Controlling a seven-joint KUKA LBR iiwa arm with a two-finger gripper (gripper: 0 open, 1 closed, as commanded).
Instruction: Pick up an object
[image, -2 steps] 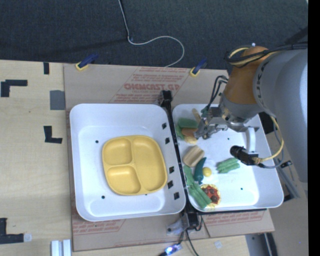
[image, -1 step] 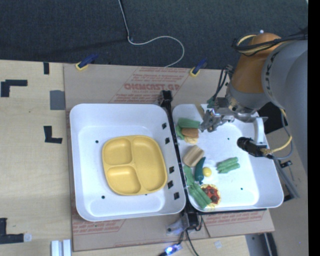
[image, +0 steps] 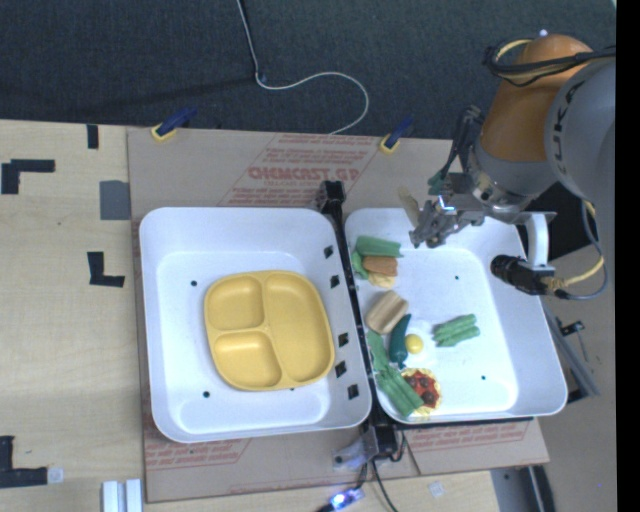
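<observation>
Gripper: the gripper (image: 432, 232) is hanging over the upper left part of the right bin (image: 500, 330), right of centre in the frame; its dark fingers are pointing down and look slightly parted, with nothing showing between them.
Nearest object: a green-and-orange toy food piece (image: 378, 257) is lying just left of and below the gripper, against the bin's left wall.
Other candidates: a tan bread-like piece (image: 386, 312) is resting lower along the same wall; a green pea-pod piece (image: 455, 330) is sitting alone near the bin's middle; a heap of green and red pieces (image: 412, 388) is crowding the lower left corner.
Handling: these are probably light, stiff plastic toys, smooth enough to slip, not fragile.
Where to grip: the pea pod is looking easiest, taken across its narrow width, being clear of walls and neighbours.
Left bin: a yellow divided plate (image: 268, 329) is lying in it.
</observation>
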